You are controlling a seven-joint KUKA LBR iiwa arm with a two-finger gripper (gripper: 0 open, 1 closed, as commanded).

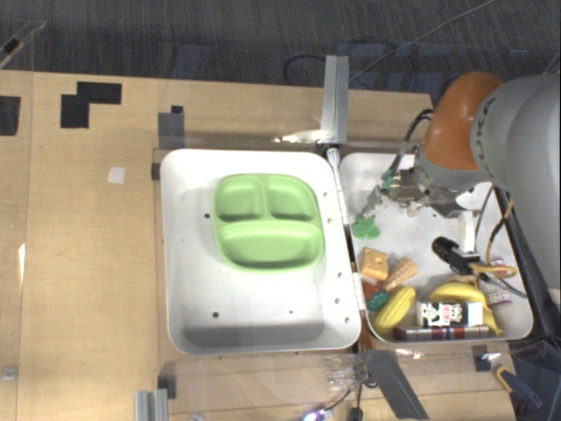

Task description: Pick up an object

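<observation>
Gripper (379,202) perhaps open—near right bin (351,167) rim.

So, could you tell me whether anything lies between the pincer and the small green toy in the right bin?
Nothing visible does: the pincer hangs just above the small green toy, with bare white bin floor around it.

Grey arm (526,130), orange wrist band (456,121)

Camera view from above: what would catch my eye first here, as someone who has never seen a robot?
Probably the green divided plate, lying alone in the left white bin. Next, the big grey arm with its orange band, reaching in from the right above the right bin, where toy food such as a banana lies heaped.
</observation>
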